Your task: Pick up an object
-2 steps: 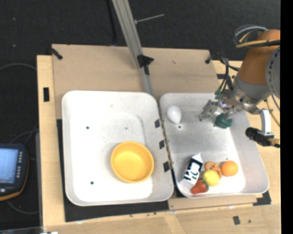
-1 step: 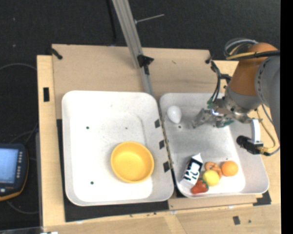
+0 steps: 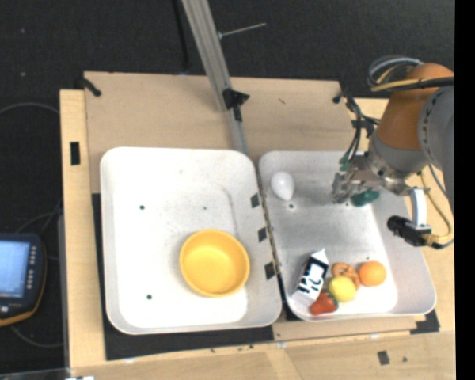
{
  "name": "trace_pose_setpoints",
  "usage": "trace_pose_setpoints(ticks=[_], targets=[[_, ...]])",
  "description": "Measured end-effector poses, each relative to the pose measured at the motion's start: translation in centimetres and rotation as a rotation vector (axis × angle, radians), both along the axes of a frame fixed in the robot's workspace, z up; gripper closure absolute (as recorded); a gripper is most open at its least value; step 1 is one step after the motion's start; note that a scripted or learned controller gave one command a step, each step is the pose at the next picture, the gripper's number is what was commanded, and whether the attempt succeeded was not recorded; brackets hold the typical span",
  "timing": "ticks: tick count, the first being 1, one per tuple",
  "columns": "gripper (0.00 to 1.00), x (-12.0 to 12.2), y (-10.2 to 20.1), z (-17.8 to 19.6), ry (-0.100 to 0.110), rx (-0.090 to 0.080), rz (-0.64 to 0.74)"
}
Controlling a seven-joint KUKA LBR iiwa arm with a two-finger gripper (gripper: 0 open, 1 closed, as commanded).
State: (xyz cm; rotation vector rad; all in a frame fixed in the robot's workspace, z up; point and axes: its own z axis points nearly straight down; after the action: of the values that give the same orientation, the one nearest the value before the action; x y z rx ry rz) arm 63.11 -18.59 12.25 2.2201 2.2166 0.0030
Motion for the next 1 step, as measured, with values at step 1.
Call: trace_pose_setpoints(ticks=[1], targets=[[1.0, -0.69, -0.36, 4.88, -0.002, 0.0, -0.001]])
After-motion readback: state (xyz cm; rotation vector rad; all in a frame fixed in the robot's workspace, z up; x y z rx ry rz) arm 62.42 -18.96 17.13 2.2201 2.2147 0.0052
